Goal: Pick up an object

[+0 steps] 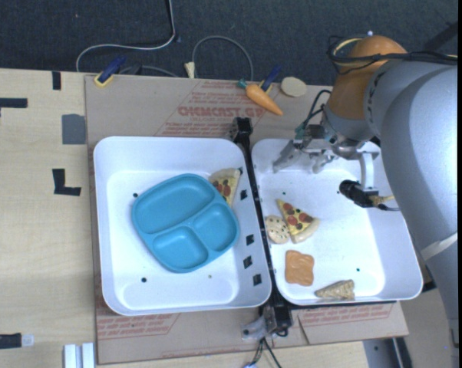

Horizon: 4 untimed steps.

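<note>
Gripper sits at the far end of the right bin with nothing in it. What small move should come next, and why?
Probably shift the gripper toward the near side and lower it over the pizza slice. It hovers at the right bin's far end with nothing between its fingers, and the slice lies closest below, beside a cookie.
</note>
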Each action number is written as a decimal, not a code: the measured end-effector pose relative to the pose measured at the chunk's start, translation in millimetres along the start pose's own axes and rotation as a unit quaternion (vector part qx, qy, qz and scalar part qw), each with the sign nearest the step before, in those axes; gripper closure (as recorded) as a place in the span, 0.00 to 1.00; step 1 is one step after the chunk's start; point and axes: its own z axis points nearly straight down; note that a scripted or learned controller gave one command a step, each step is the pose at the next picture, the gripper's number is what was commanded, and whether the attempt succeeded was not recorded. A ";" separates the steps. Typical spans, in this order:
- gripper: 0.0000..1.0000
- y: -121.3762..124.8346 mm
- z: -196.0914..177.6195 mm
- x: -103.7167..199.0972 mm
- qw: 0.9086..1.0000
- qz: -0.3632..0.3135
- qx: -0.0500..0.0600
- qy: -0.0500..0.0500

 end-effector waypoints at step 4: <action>0.00 -7.9 14.6 27.8 1.000 0.001 0.002 0.000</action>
